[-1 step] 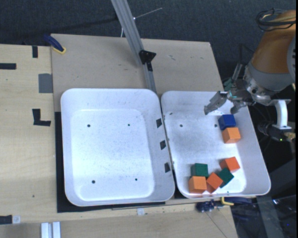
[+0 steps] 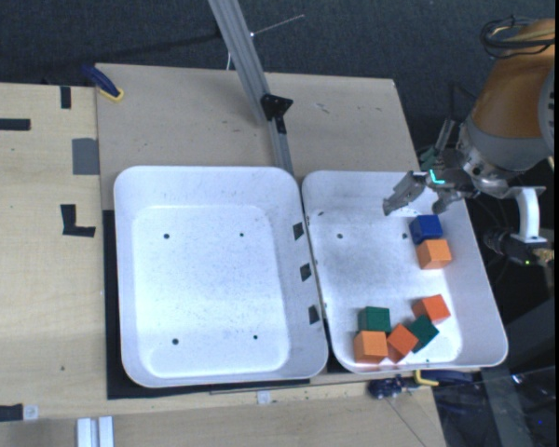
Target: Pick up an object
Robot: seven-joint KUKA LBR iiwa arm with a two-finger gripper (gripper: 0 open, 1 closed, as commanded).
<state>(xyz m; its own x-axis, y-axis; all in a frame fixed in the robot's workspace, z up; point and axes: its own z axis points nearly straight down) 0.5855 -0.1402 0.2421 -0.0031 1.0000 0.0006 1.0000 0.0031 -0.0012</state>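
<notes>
Starting from the near rim of the right bin [image 2: 489, 343], a tight cluster of blocks sits in its near corner: an orange block [image 2: 370, 345] at the front, a second orange one [image 2: 402, 340] tilted against it, a green block [image 2: 374, 318] just behind, a dark green block [image 2: 423, 331] wedged on the right, and another orange block [image 2: 433, 307] touching that group. Because these pieces crowd one another, fingers coming down there would likely strike a neighbour. Farther up the same bin, an orange cube [image 2: 433, 253] lies just in front of a blue cube [image 2: 426, 226], the two touching or nearly so, with bare floor to their left. Beyond them the gripper [image 2: 419, 190] hangs over the far part of the bin, close to the blue cube, holding nothing; whether its jaws are spread or closed I cannot tell from this slanted view. The blue cube looks like the sensible target, being nearest. A good grasp would probably come straight down with the fingers bracketing its left and right faces, so that the orange cube in front is not pinched along with it. The left bin [image 2: 130, 250] lies alongside.
</notes>
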